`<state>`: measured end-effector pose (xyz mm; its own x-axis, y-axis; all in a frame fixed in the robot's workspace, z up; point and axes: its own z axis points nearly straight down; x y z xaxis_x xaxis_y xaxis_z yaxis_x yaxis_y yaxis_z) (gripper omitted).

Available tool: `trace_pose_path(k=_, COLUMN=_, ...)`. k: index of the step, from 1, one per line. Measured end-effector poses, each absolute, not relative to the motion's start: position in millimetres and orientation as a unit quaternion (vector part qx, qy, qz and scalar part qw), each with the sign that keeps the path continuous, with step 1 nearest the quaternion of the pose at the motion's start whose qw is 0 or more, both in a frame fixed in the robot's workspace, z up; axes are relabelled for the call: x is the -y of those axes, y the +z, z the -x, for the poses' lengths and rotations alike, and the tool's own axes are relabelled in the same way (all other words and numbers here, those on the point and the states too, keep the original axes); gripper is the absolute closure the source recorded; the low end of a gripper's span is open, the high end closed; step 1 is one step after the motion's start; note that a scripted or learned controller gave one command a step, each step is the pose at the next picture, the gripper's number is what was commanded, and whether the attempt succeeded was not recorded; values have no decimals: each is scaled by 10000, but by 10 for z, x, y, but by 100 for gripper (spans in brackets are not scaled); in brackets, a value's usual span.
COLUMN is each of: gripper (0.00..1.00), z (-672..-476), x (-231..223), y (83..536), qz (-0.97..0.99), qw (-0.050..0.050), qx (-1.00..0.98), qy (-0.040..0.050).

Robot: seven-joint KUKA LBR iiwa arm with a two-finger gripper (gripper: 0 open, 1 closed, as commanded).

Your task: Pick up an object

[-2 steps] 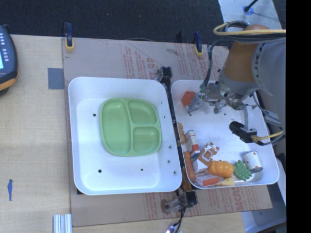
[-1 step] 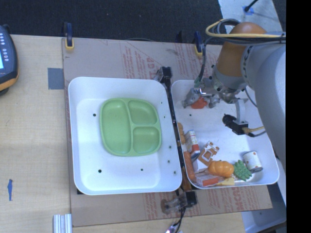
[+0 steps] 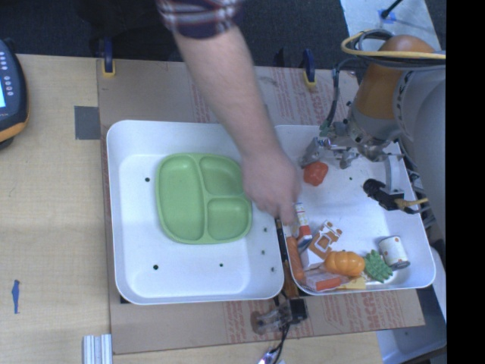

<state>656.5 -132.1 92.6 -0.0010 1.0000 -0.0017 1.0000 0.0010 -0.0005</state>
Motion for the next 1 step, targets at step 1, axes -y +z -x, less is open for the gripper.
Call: trace_pose_path(k=1, gripper=0, z=-6309, x=1076, y=917, qz=-7051, qw=-22, qx=-7091, qy=-25)
